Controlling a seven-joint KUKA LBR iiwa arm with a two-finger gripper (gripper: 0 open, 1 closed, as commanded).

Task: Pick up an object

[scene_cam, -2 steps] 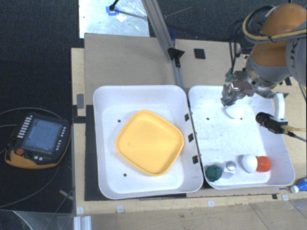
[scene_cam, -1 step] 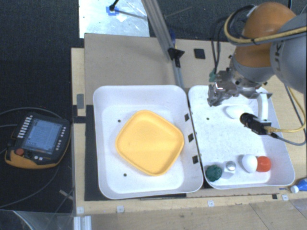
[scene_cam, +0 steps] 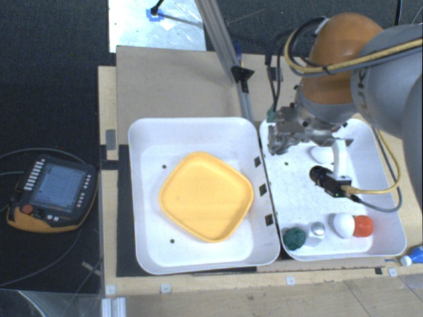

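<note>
My gripper [scene_cam: 279, 139] hangs over the far left corner of the right bin [scene_cam: 390, 243], close to the wall between the two bins. Nothing shows between it and the bin floor. Along the near edge of the right bin lie a dark green ball [scene_cam: 294, 237], a small silver object [scene_cam: 317, 230], a white egg-shaped object [scene_cam: 343, 224] and an orange-red object [scene_cam: 363, 226], all well nearer the front than the gripper. A small white object [scene_cam: 320, 154] lies partly under the wrist. A yellow square plate [scene_cam: 205, 195] fills the middle of the left bin [scene_cam: 142, 197].
The grey arm with its orange band [scene_cam: 340, 51] covers the far right of the right bin. A slanted metal pole [scene_cam: 221, 35] stands behind the bins. A teach pendant [scene_cam: 49, 190] lies on the floor to the left of the bench.
</note>
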